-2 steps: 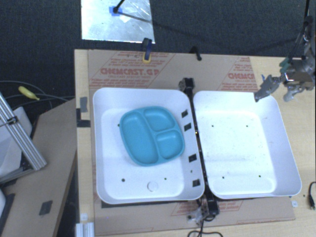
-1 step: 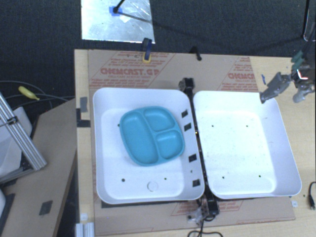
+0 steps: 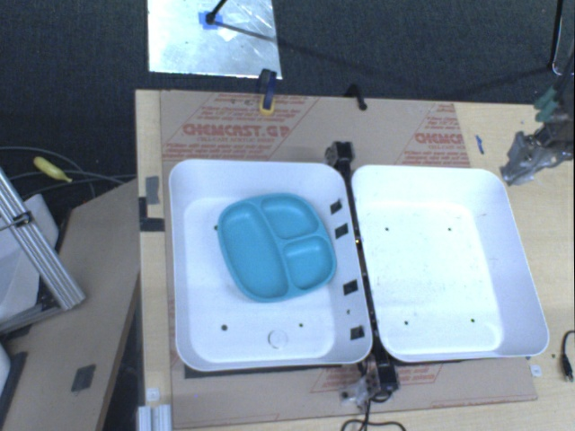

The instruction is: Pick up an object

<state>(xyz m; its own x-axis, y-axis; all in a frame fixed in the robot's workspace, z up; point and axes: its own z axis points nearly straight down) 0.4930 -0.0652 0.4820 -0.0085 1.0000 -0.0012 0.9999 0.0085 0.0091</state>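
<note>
A light blue divided plate [image 3: 274,245] with three compartments lies flat in the middle of the left white bin [image 3: 193,277]. The gripper [image 3: 528,158] is a grey metal piece at the far right, above the bench just beyond the back right corner of the right white bin [image 3: 503,268]. It is far from the plate and I see nothing held in it.
A small faint round mark [image 3: 277,338] sits on the left bin's floor near its front. A black divider with clips [image 3: 349,241] joins the bins. Cardboard [image 3: 296,124] lines the bench behind them; a yellow clamp [image 3: 267,92] stands on its back edge.
</note>
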